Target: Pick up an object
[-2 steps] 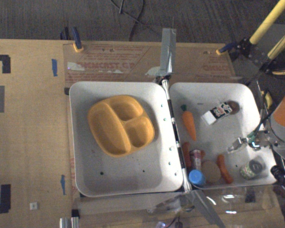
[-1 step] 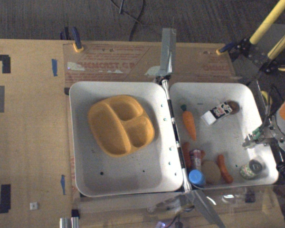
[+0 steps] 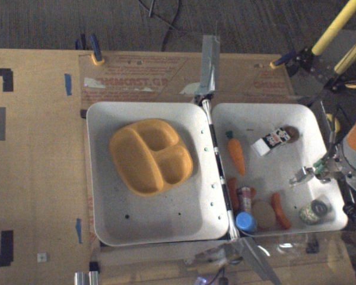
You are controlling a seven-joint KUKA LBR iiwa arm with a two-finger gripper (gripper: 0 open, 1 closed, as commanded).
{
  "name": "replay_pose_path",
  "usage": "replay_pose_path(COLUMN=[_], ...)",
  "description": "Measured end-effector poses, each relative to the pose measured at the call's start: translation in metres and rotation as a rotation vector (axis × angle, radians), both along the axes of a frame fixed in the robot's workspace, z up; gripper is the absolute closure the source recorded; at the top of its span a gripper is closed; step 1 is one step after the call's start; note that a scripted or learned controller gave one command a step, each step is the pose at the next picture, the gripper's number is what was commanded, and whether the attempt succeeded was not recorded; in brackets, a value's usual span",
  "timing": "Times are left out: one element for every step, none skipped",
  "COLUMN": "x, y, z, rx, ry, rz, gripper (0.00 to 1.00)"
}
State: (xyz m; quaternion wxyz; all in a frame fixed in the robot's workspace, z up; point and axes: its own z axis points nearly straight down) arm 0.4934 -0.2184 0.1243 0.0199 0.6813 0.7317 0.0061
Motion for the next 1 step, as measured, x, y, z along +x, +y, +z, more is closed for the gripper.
replay_pose_path(x=[0.0796], y=[-0.0008], z=[0.1303], rx=[0.013], ry=[0.035], rz=[0.146], gripper=[0.0])
